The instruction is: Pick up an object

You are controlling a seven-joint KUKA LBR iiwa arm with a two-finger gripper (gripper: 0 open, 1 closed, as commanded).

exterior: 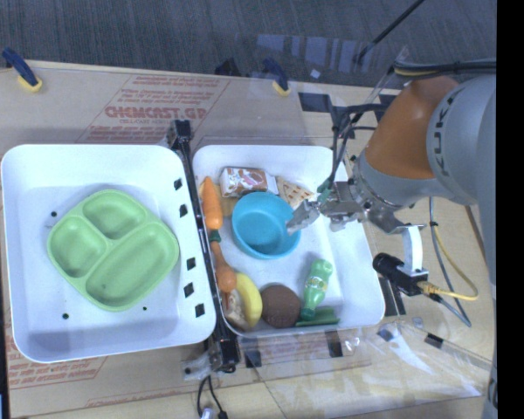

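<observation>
Reaching in from the right edge of the worktop [61,85], the grey arm [437,147] puts its tool [304,216] at the right rim of the blue bowl [264,225]; whether it is open or shut cannot be told. Left bin [17,234] holds one green divided plate [113,249], roughly centred. Right bin [354,251] holds the blue bowl near its middle, a carrot [210,203] along the left wall, a second carrot [224,273] below it, and a snack packet [244,181] at the far edge. Banana [249,301], brown round object [280,305] and green bottle [315,285] sit along the near edge, bottle toward the near-right corner. Another packet [292,189] lies just beside the bowl, far side.
</observation>
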